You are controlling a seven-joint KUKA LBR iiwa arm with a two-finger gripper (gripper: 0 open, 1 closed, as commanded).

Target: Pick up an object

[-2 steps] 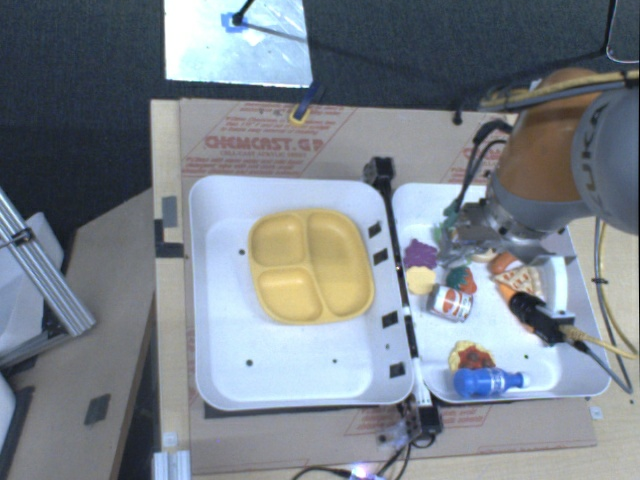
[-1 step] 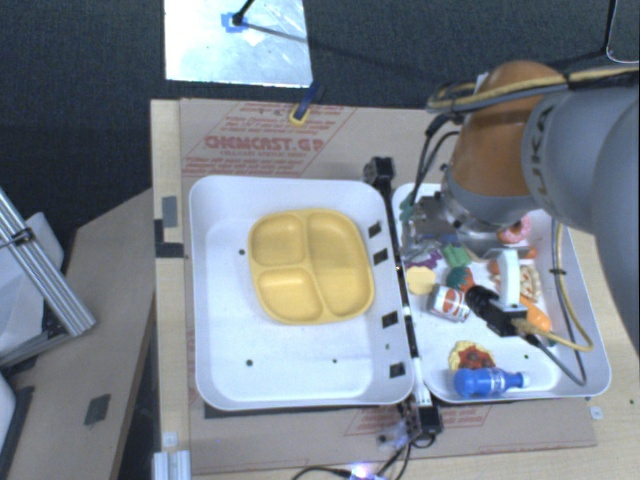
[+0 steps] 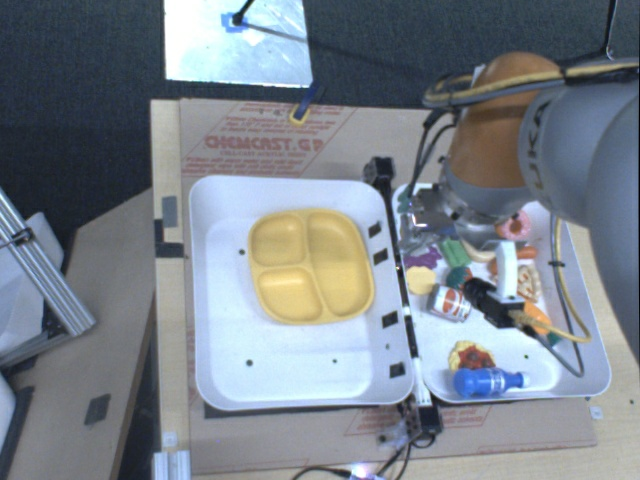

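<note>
Two white bins are set side by side on a wooden bench topped with cardboard — red print on it reads "CHEMCAST", the rest too small to read. Dark carpet lies beyond, with a shiny square sheet on it. The left bin holds a yellow divided plate. The right bin holds small objects: a red-labelled can, a blue bottle, a doughnut. The gripper is lowered at that bin's far left corner — whether open or closed cannot be told.

grey arm, orange band, black cables
</note>
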